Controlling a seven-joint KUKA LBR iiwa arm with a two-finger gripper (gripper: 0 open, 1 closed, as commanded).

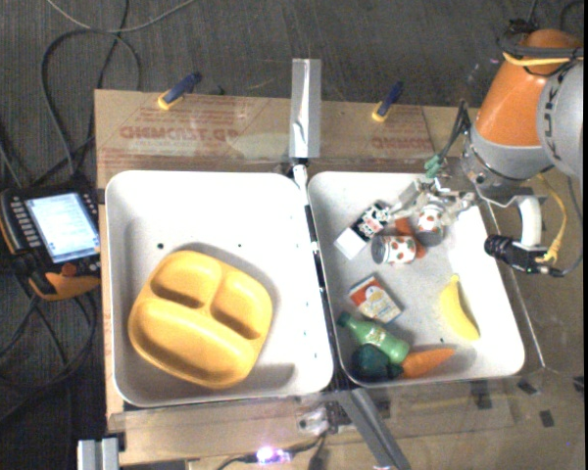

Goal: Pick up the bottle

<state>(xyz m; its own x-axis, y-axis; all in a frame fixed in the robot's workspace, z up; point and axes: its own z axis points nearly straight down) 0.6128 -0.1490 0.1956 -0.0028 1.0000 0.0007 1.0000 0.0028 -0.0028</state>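
1. Two shallow white bins sit side by side on the bench: left bin, right bin.
2. Left bin holds one yellow plastic divided tray, upside-down look, three rounded humps, lying near the bin's middle.
3. The grey arm with orange band reaches in from the right, over the far right corner of the right bin.
4. The two-finger gripper sits low over the far part of the right bin, among the small items there. Can't tell how far the fingers are apart, or whether anything sits between them; too cluttered and small.
5. Task item: the green plastic bottle lies on its side at the near-left part of the right bin, well apart from the gripper.
6. Just beside the bottle on the near side: a dark teal rounded object and an orange carrot-shaped toy, the carrot lying along the near wall.
7. A small orange-and-white carton lies just beyond the bottle, toward bin centre.
8. A yellow banana lies on the right side of the right bin, apart from the bottle.
9. Near the gripper: a small white-and-red can and a black-and-white patterned box; the can is close to the gripper, contact not clear.
10. A handheld pendant with a lit screen rests on the floor left of the bench.
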